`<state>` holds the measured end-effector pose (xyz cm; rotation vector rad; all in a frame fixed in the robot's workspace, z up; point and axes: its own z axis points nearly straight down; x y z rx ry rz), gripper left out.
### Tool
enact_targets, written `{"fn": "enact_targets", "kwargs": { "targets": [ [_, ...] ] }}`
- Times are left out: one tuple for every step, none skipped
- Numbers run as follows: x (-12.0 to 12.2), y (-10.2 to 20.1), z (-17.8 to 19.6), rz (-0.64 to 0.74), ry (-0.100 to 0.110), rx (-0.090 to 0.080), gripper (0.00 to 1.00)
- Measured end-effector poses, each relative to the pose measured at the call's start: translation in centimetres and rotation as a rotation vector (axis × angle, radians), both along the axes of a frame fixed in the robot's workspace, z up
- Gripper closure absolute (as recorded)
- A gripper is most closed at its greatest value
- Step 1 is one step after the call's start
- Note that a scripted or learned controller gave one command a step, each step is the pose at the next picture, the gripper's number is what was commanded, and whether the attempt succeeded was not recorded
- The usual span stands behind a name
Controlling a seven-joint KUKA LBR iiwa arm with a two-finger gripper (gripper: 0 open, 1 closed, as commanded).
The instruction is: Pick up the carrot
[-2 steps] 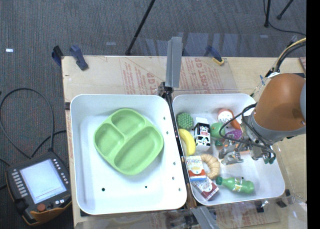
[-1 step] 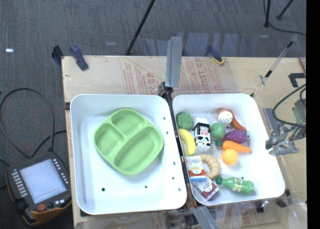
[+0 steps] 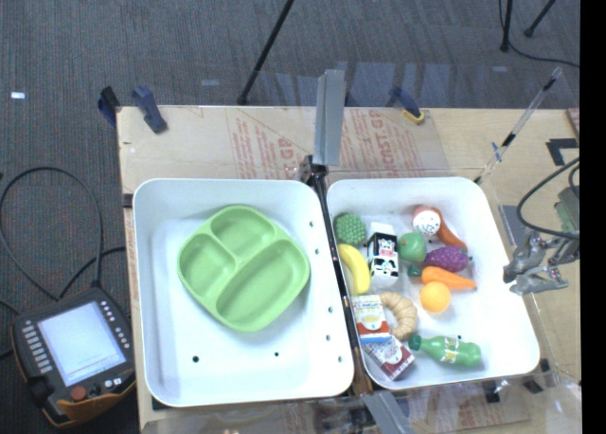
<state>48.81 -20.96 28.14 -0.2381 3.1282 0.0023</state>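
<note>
The carrot is orange and lies flat in the right bin, pointing right, just below a purple bunch of grapes and above an orange ball. My gripper hangs beyond the right rim of that bin, about a hand's width right of the carrot and apart from it. Nothing shows in the gripper.
The right bin also holds a banana, a green apple, a croissant, a green bottle, small cartons and a milk box. A green divided plate lies in the left bin. Cables run at the right edge.
</note>
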Motion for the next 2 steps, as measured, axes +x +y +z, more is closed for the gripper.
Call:
{"fn": "enact_targets", "kwargs": {
  "targets": [
    [0.13,0.03,0.9,-0.001,-0.001,0.001,1.0],
    [0.24,0.03,1.8,-0.002,-0.002,0.002,1.0]
  ]
}}
